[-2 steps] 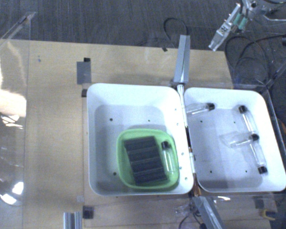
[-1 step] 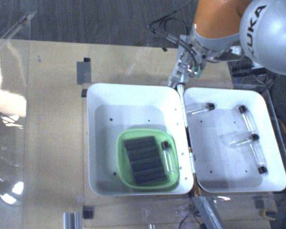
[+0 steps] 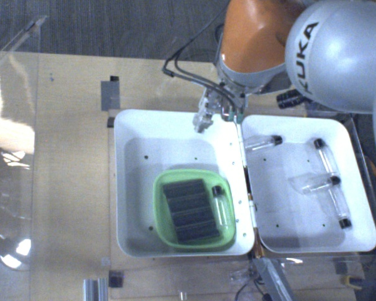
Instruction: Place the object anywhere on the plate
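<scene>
My jaws (image 3: 203, 119) hang over the left bin's (image 3: 128, 187) twelve o'clock rim, whether parted I cannot tell, while a clear tube (image 3: 219, 207) already lies at the green plate's (image 3: 160, 199) three o'clock edge, where I judge it could roll off.

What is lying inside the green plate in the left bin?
On the green plate lie a dark ridged block and, along its right side, a clear tube with a black cap. What the block covers beneath it cannot be seen.
</scene>
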Controlling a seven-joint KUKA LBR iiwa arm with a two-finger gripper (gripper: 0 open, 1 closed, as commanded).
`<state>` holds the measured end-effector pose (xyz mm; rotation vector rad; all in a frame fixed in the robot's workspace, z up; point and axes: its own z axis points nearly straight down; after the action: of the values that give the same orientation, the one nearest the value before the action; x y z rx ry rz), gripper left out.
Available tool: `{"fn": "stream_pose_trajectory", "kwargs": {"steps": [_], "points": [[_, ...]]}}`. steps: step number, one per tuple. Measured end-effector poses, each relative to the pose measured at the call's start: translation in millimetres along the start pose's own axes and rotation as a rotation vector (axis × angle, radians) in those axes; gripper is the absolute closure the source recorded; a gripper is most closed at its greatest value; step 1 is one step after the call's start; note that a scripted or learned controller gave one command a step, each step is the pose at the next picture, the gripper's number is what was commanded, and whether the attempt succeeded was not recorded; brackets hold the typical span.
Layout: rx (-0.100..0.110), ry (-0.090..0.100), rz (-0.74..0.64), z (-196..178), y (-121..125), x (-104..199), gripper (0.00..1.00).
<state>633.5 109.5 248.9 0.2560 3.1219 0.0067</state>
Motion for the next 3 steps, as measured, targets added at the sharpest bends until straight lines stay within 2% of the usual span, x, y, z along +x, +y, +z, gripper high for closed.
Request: {"fn": "stream_pose_trajectory", "kwargs": {"steps": [1,2,3], "points": [[0.0,0.0,0.001,-0.1,-0.4,-0.2,0.0],[0.0,-0.005,0.002,-117.3,-43.0,-25.4,0.0],[-0.006,-0.017,0.001,-130.8,-40.7,-26.9,1.0]]}}
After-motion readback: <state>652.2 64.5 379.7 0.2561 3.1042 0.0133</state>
